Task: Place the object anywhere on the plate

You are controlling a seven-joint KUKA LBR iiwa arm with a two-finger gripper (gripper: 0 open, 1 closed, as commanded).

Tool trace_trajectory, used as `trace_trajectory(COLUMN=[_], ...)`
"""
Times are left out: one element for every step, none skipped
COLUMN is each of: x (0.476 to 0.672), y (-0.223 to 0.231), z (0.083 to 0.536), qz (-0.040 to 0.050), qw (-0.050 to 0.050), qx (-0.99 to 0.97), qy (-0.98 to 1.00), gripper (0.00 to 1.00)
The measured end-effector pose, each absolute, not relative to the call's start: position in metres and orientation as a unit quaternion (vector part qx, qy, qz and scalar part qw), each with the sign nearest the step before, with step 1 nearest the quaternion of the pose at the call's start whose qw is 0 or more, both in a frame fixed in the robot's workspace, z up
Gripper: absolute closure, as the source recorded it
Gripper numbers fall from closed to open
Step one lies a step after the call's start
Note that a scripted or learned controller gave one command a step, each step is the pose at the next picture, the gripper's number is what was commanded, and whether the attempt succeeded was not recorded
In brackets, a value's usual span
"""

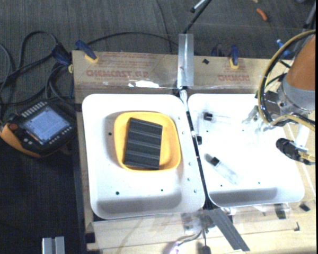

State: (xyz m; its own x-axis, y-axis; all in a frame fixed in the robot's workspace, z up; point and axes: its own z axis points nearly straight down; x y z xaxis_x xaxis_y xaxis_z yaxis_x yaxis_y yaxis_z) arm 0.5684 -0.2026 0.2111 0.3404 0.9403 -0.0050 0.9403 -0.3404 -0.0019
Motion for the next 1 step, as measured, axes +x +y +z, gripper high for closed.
trace_trajectory(x=[0.5685], y=[-0.2027], z=[0.2113], qz=[-0.0025], qw=[0.001], qx=[0.819], qy=[0.574], gripper=[0.0])
